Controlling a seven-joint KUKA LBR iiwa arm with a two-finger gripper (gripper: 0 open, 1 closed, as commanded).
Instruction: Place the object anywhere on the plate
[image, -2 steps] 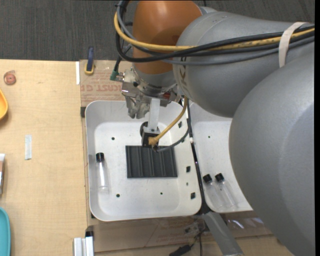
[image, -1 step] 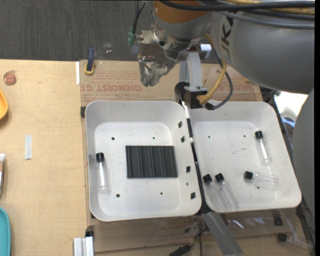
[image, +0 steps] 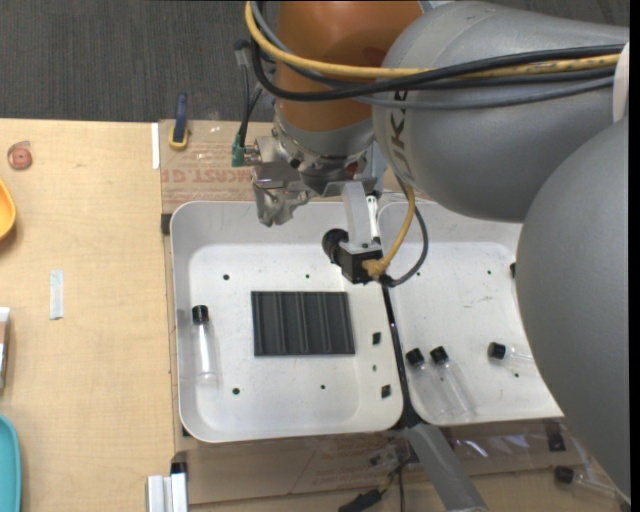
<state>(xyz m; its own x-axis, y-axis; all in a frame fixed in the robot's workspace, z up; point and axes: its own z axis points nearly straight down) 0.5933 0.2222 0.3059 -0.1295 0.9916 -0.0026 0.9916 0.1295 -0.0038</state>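
Clear vial (image: 204, 345) with black cap lies flat along the left wall of the left bin (image: 190, 420), apart from the gripper.

The ribbed black plate (image: 303, 323) sits mid-bin, just right of the vial, not touching it. The gripper (image: 272, 205) hangs over the bin's far edge, well apart from the vial; its opening cannot be told. Three more capped vials (image: 440, 380) lie in the right bin (image: 500, 415), near its near edge.

Left of the white bins (image: 190, 300), a wooden board (image: 80, 300) lies flat. A small clear strip (image: 56, 295) rests on it, with an orange dish (image: 5, 210) at its far edge.
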